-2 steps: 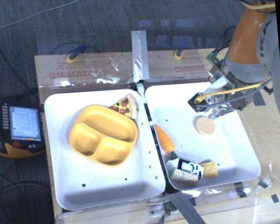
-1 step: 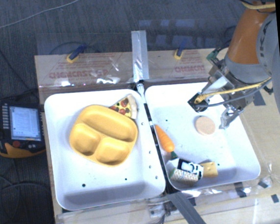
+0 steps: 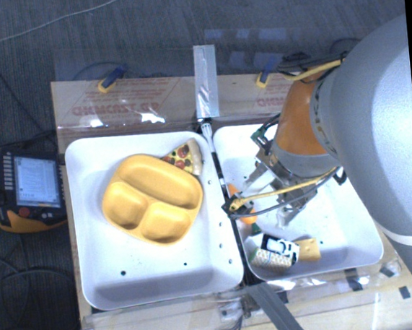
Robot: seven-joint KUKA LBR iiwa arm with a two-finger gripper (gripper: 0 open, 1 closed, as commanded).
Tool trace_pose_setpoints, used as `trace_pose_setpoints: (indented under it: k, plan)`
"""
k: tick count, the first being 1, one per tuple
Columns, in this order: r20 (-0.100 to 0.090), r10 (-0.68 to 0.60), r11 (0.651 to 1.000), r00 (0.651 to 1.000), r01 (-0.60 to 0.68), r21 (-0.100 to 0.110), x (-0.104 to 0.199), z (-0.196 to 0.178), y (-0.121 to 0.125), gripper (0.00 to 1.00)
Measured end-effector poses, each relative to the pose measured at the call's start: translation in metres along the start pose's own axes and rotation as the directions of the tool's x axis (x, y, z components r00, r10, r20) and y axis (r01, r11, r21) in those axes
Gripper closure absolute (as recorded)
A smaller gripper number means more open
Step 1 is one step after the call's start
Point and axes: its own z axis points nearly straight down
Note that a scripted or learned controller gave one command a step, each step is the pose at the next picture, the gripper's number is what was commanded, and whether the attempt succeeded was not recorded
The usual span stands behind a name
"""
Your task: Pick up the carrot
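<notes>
A: What can be said of the surface and the room?

B: A dark grey carpeted floor (image 3: 105,25) is seen around a bench (image 3: 135,102) covered with brown board under clear film. Two yellow clamps are fixed at its far edge. A handheld pendant (image 3: 27,186) with a lit screen is laid on the floor to the left, and cables are trailed across the carpet.

A: How many of each thing are counted?

B: Two white bins are counted. In the left bin (image 3: 100,272) one yellow divided plate (image 3: 153,198) and one pizza slice (image 3: 183,155) are seen, touching. In the right bin (image 3: 358,240) one carrot (image 3: 249,226), one black-and-white item (image 3: 278,246) and one tan block (image 3: 308,249) are made out.

A: Where is the carrot found?

B: It is seen near the right bin's left wall, partly hidden, just beside the gripper (image 3: 286,205).

A: And the gripper's state?

B: It cannot be told; the wrist of the arm (image 3: 376,122) is held over it.
</notes>
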Motion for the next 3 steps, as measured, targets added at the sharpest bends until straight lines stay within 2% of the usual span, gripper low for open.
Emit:
trace_pose_setpoints:
  k: [1,2,3]
  plan:
    - [0.005,-0.137,0.990,0.991,0.137,-0.017,0.037,0.015,-0.078,0.00]
    - [0.000,0.106,0.994,0.994,-0.106,-0.004,0.042,-0.020,-0.007,0.00]
    - [-0.003,0.141,0.990,0.990,-0.141,-0.002,0.079,-0.168,-0.041,0.00]
